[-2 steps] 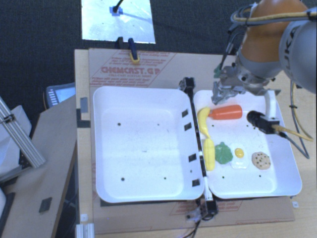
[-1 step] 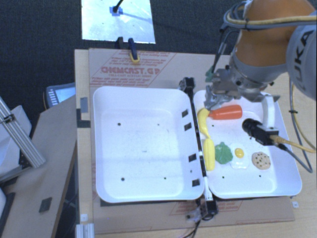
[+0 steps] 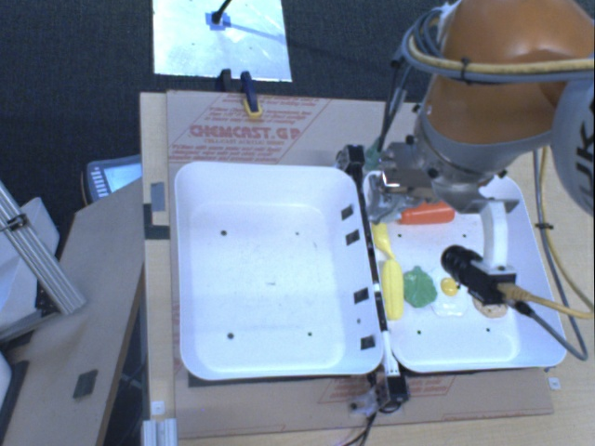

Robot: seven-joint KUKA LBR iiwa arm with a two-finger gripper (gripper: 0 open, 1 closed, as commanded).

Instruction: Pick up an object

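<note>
Just below the hand (image 3: pixel 389 182) lies an orange carrot (image 3: pixel 427 215).

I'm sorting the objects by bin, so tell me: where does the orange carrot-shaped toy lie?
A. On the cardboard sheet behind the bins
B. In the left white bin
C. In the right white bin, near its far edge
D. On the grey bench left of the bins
C: the orange carrot-shaped toy lies in the right white bin, toward its far edge, just under the arm's wrist and beyond the green leafy toy.
</note>
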